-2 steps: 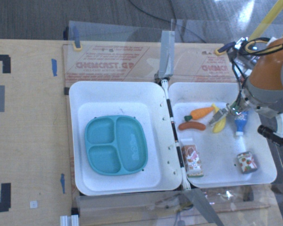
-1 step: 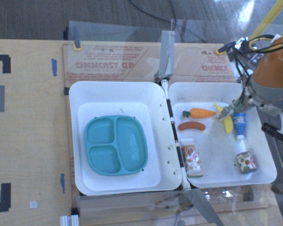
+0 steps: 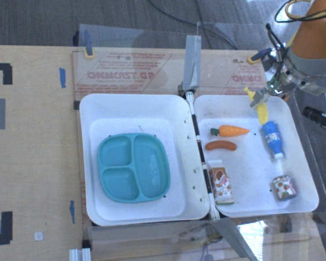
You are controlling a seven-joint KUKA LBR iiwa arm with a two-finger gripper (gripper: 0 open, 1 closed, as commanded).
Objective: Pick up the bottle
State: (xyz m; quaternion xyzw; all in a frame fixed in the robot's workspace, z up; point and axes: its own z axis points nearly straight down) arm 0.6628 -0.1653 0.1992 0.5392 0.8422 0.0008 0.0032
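A: Progress first: how far along is the pick?

B: Barely started, I'd say. Going left to right: the left bin (image 3: pixel 92 162) holds a teal divided plate (image 3: pixel 133 167), which has no part in this. In the right bin (image 3: pixel 301 200) lie a small carton (image 3: pixel 221 185), a sausage (image 3: pixel 221 145) and a toy carrot (image 3: pixel 231 130), then the bottle (image 3: pixel 271 139), blue with a white cap end, lying on its side toward the bin's right side, with a small printed can (image 3: pixel 283 187) nearer the front corner.

A: And the arm?

B: The gripper (image 3: pixel 273 84) hangs over the bin's far right corner, above and beyond the bottle. Something yellow (image 3: pixel 259 104) sits just under it, beside the bottle's upper end; I can't make out what it is.

A: Does it hold anything?

B: I cannot tell how far it is open, and nothing visibly sits in it. The bottle rests on the bin floor, so the reach down, the grasp and the lift all appear left to do.
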